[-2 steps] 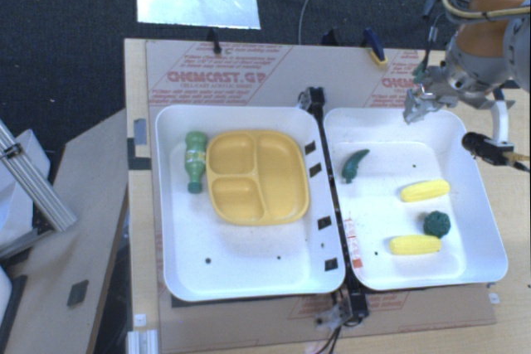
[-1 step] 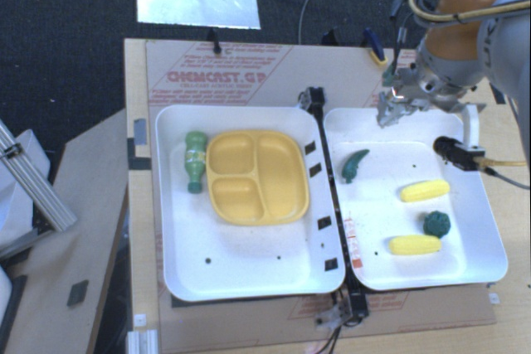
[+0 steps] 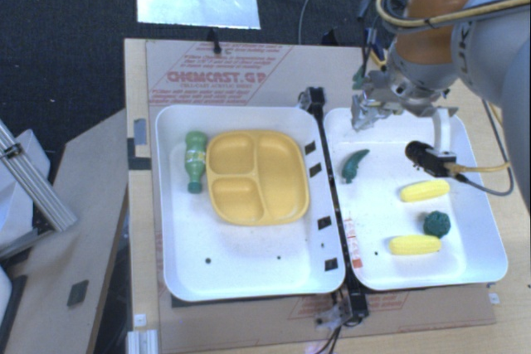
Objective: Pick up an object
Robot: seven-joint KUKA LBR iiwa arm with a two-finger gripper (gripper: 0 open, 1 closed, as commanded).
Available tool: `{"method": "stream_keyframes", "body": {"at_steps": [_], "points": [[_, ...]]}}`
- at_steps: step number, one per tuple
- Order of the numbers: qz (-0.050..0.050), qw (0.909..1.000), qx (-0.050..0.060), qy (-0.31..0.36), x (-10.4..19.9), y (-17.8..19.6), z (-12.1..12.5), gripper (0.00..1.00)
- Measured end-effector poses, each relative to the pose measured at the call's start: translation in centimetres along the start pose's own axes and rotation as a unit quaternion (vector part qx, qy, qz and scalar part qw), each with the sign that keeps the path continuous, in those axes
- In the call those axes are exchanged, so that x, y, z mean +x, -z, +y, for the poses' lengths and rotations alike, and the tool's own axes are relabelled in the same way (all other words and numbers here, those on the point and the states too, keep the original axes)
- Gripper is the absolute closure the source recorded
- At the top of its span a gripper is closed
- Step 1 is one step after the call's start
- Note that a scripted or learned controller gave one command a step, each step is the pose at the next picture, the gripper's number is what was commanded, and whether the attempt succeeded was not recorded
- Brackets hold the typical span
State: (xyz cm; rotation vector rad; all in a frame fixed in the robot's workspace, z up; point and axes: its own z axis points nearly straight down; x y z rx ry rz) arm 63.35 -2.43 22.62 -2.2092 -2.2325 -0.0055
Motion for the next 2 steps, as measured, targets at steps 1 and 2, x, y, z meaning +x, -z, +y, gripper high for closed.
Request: {"method": "stream_keyframes", "body": {"at_steps": [1, 2], "points": [[0.0, 1.0, 0.001, 0.0, 5.3, 0.6, -2.2, 1.0], [0.0, 1.0, 0.001, 0.0, 10.8, 1.1, -3.9, 1.0]]}}
